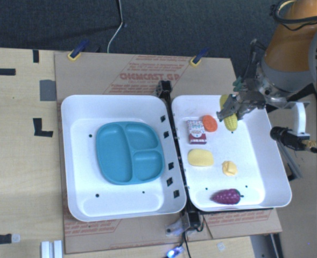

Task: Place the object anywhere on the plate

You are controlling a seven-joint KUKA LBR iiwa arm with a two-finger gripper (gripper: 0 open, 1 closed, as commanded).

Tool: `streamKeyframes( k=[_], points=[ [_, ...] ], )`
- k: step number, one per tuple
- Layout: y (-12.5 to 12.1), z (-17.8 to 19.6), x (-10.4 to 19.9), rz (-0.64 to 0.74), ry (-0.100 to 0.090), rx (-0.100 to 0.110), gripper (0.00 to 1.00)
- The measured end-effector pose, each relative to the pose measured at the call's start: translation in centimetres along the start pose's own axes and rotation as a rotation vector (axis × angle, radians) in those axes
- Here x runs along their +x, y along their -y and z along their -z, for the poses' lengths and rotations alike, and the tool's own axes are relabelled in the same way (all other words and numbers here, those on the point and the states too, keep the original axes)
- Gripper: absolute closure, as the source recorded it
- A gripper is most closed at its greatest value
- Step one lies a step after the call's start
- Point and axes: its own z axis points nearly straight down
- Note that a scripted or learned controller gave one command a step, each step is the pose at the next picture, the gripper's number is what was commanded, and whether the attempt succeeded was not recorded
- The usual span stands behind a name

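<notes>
A blue divided plate [130, 152] lies in the left bin [77, 112]. My gripper [231, 112] hangs over the back of the right bin [271, 160]. Its dark fingers [224, 114] cross a yellow corn cob [231, 123], which sticks out above and below them, so the gripper looks shut on it. Whether the cob is off the bin floor I cannot tell. An orange toy [210, 123] sits just left of the cob.
Other things in the right bin: a red packet [196, 131], a yellow lemon-like piece [201, 157], a small yellow chunk [230, 168] and purple grapes [225, 196]. A black-clipped divider [170, 138] separates the bins. The arm's body [293, 47] stands at the right.
</notes>
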Motion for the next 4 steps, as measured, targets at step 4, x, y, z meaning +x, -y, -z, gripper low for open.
streamKeyframes(
  k=[4],
  points=[
    [3.7, -2.6, 19.3, 0.000, 0.000, 0.002, 1.00]
  ],
)
